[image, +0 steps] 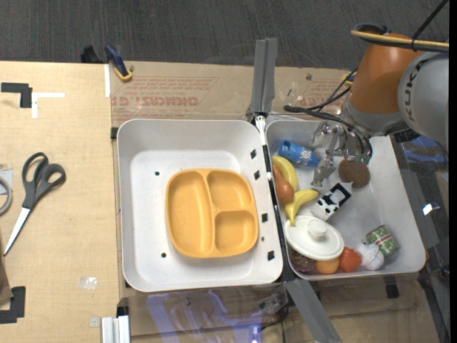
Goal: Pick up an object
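Gripper (330, 164) hangs over the right bin (400, 213), upper-middle zone, with my wrist and orange band at approx. 1 o'clock from it. Jaw state: cannot tell; the metal at my tip blurs into cable and linkage, so no open/closed reading is given. Nothing is visible clamped there.

Candidate objects, ref. to my tip:
- Blue bottle (298, 153), lying flat, just beside at 9 o'clock.
- Brown round item (353, 172), kiwi-like, just beside at 3 o'clock.
- Black-and-white block (332, 199), near at 6 o'clock.
- Bananas (289, 184), near at 8 o'clock, against the bin's left wall.
- White lidded pot (314, 238), further at 6 o'clock, with small red and orange items at its base.
- Green can (383, 239), well apart at 5 o'clock, w/ a white crumpled item beside it.

The left bin (136, 213) carries a yellow divided plate (212, 212). Scissors (32, 184) lie on the bench, well apart at 9 o'clock.

Step in hand (est.): approach/descent phase, pick not yet made. No target is confirmed; the block sits closest to my line of descent.

Next move req.: centre over one item only, come down w/ jaws spread wide enough to straddle it, then close. Risk: bottle and brown item crowd both sides, so a finger may land on top of a neighbour and push it away instead of gripping.
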`<state>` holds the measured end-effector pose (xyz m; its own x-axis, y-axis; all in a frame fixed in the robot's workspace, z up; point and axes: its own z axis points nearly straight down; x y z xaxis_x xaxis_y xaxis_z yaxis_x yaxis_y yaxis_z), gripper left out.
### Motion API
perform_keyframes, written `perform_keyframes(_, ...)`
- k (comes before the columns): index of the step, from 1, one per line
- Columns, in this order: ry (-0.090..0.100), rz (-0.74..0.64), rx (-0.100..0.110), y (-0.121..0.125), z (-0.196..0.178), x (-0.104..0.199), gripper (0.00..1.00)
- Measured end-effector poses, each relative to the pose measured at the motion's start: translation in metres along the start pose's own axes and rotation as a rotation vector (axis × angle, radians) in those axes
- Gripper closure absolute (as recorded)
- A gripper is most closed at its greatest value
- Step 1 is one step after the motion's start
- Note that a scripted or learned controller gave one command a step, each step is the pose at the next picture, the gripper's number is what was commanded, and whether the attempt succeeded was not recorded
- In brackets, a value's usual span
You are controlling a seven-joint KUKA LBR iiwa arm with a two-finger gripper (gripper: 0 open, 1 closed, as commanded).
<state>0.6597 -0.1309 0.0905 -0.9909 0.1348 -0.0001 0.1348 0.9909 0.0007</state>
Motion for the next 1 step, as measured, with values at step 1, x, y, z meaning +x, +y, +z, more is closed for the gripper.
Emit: perform_keyframes(1,0.001,0.211,0.001,-0.0031,0.0004,0.058,0.0)
